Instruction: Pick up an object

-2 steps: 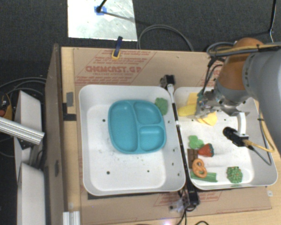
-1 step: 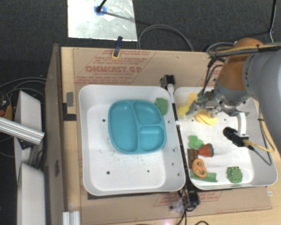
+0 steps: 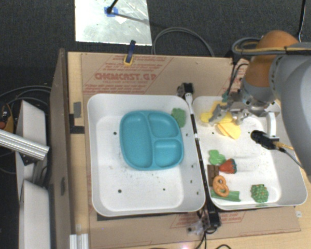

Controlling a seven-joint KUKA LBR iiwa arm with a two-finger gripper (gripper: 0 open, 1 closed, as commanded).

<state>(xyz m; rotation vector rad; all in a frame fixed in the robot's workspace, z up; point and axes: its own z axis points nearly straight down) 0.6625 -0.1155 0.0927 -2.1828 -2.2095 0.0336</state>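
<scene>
Two white bins [image 3: 101,191] sit on a brown bench. Over the right one, the gripper [image 3: 229,113] hovers above pale yellow wedge-shaped pieces [image 3: 229,129]; its grip is unclear.

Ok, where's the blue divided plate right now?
In the camera view, the blue divided plate lies in the left bin, near its middle, with a green toy touching its upper right corner.
</scene>
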